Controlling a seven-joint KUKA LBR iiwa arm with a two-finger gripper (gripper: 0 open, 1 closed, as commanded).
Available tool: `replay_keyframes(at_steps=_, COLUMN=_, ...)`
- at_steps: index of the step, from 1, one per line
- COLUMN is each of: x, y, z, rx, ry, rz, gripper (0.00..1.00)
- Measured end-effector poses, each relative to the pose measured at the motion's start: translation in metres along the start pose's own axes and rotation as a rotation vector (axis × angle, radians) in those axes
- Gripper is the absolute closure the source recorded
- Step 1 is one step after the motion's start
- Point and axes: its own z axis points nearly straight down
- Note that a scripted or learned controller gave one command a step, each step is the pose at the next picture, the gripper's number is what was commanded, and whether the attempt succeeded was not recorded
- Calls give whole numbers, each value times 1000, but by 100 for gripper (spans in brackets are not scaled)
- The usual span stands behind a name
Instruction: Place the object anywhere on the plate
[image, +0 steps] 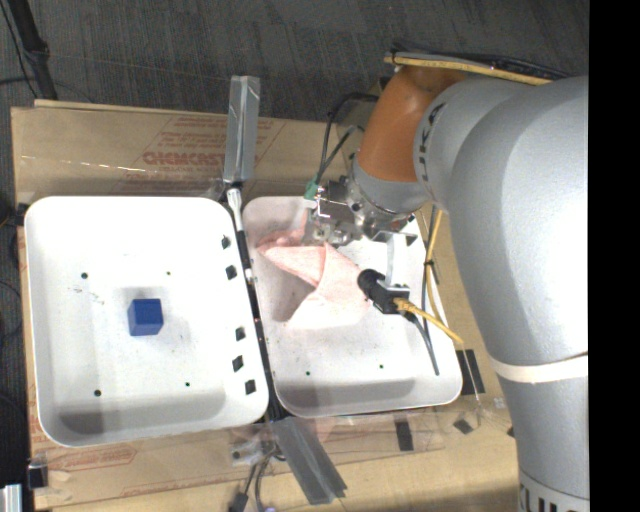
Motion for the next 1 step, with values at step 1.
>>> replay_keyframes(at_steps=1, x=1, y=-1, z=-40, rx=-2, ry=0, rz=-8, gripper=100)
